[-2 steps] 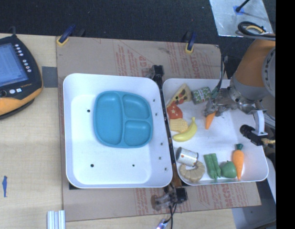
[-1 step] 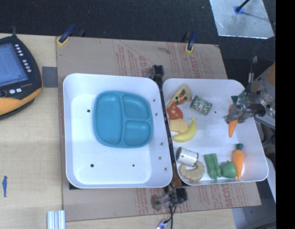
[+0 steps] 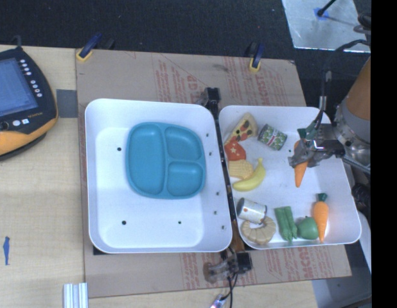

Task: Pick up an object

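My gripper (image 3: 304, 158) hangs over the right side of the right bin (image 3: 279, 183), shut on a small orange carrot (image 3: 299, 174) whose tip points down toward the bin floor. The carrot's upper end sits between the dark fingers. A second carrot (image 3: 321, 216) with a green top lies near the bin's right front corner. Also in this bin are a pizza slice (image 3: 243, 128), a green can (image 3: 272, 136), a red strawberry (image 3: 234, 151), a banana (image 3: 251, 177), a silver can (image 3: 252, 210), a round pastry (image 3: 258, 231) and green vegetables (image 3: 295, 226).
The left bin (image 3: 102, 197) bears a blue divided plate (image 3: 165, 159). A control pendant (image 3: 15, 104) lies on the bench at far left. Clamps (image 3: 88, 47) (image 3: 254, 58) pin the cardboard sheet at the back edge.
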You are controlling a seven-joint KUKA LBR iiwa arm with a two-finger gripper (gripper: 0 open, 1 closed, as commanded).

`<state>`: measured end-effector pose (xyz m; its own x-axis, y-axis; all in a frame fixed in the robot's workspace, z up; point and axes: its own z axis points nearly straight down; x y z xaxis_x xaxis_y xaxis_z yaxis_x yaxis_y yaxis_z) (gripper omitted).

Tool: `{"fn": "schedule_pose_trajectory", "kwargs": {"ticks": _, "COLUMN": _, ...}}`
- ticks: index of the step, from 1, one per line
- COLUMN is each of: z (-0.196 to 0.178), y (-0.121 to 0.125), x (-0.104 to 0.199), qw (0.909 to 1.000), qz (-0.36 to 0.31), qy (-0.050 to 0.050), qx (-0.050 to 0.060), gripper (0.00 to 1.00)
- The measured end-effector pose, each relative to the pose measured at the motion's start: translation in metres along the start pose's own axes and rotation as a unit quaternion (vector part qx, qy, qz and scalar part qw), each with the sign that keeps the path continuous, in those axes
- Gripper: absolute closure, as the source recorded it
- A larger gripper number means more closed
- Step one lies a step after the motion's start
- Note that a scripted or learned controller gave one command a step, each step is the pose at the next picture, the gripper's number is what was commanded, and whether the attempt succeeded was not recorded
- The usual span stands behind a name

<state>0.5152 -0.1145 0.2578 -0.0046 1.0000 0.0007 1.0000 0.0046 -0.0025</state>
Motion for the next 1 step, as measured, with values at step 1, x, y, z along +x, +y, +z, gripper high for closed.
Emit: {"fn": "schedule_pose_trajectory", "kwargs": {"ticks": 1, "z": -0.0063, "y": -0.0024, "x": 0.0404, "qw": 1.0, "qz": 0.0, "qy": 0.0, "qx": 0.001, "gripper": 1.0}}
